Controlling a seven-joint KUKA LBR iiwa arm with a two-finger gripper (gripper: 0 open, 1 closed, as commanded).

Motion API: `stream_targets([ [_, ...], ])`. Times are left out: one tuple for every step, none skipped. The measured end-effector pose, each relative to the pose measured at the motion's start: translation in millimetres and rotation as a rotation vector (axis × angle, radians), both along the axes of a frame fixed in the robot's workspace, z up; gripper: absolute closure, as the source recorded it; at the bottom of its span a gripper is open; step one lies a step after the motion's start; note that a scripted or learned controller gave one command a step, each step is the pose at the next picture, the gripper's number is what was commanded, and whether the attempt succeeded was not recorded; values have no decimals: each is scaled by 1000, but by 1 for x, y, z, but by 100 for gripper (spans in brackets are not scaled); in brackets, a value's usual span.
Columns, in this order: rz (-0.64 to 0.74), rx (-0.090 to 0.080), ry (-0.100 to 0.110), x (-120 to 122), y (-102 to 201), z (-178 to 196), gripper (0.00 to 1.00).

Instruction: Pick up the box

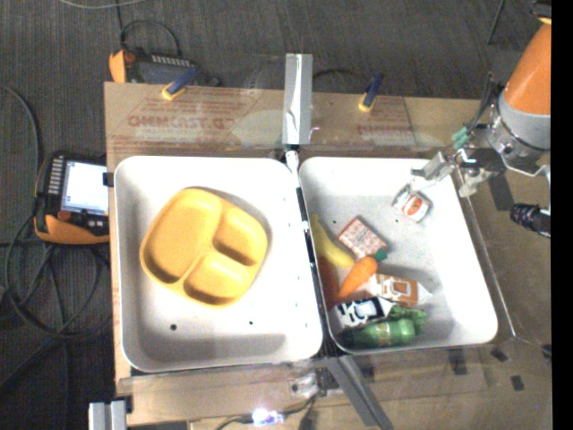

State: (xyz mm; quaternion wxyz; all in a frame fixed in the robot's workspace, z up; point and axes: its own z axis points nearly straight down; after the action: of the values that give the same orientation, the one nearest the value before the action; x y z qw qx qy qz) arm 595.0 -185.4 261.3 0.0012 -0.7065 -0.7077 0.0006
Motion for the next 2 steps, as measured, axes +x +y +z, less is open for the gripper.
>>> stream_targets([
  [-55,-3,0,34,13,-158,0],
  [-33,-8,-12,25,75,-171,0],
])
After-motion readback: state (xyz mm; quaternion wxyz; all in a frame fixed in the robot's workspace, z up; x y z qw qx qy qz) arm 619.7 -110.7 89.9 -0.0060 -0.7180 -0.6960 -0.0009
